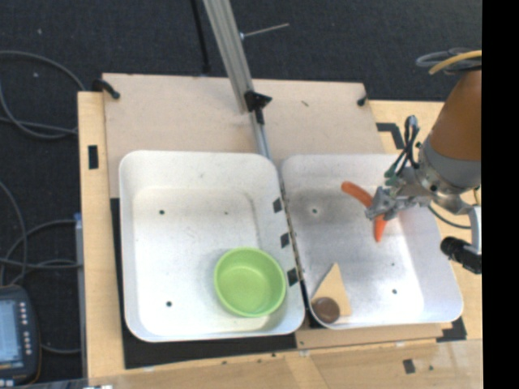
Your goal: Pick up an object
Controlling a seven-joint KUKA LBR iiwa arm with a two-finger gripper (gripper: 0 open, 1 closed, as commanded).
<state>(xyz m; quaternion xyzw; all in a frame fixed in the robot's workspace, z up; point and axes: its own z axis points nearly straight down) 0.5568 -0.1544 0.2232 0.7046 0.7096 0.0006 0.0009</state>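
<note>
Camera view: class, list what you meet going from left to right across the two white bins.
Green bowl → tan wedge block with a brown round end → orange carrot-like piece → gripper.

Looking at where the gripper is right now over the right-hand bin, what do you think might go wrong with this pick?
1. The gripper sits at the orange piece, which shows on both sides of it. If the grasp is off-centre, the piece may swing or slip when lifted.
2. Whether the fingers actually enclose it is unclear, so the lift might come up without it.
3. The tan wedge and brown disc lie at the near edge of the right bin; a dropped piece could land against them.
</note>
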